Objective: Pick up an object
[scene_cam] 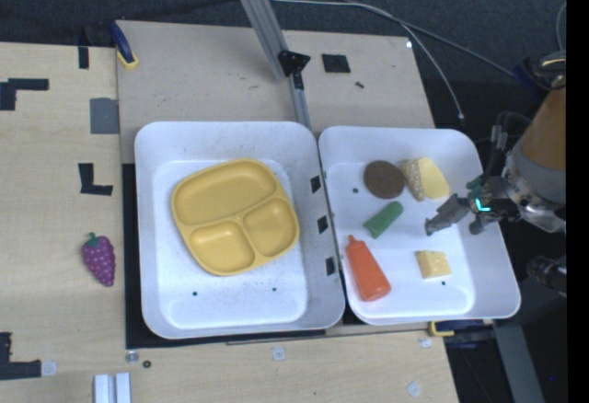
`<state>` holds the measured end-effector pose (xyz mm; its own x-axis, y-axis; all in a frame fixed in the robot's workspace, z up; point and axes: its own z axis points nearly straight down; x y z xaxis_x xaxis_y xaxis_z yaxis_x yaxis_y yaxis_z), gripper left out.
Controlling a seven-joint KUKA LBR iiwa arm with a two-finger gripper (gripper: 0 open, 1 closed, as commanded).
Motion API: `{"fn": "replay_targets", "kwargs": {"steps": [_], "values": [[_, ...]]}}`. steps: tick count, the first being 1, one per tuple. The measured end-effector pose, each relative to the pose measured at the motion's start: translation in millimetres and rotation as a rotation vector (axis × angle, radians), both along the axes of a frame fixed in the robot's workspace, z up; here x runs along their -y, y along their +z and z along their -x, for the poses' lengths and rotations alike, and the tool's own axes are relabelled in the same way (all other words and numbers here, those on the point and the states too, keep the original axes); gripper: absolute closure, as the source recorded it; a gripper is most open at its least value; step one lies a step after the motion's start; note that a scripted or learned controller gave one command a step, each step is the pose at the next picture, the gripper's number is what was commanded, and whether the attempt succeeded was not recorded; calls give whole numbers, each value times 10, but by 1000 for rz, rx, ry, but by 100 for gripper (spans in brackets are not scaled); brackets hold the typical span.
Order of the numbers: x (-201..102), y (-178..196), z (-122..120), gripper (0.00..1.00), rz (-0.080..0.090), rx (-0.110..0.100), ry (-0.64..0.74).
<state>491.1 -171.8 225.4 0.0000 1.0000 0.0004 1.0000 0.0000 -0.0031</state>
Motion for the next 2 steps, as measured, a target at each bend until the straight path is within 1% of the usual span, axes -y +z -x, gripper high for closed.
{"fn": "replay_targets", "kwargs": {"steps": [1, 2], "values": [[0, 3, -2, 0, 0, 1, 0], [-44, -629, 59, 0, -2, -5, 0]]}}
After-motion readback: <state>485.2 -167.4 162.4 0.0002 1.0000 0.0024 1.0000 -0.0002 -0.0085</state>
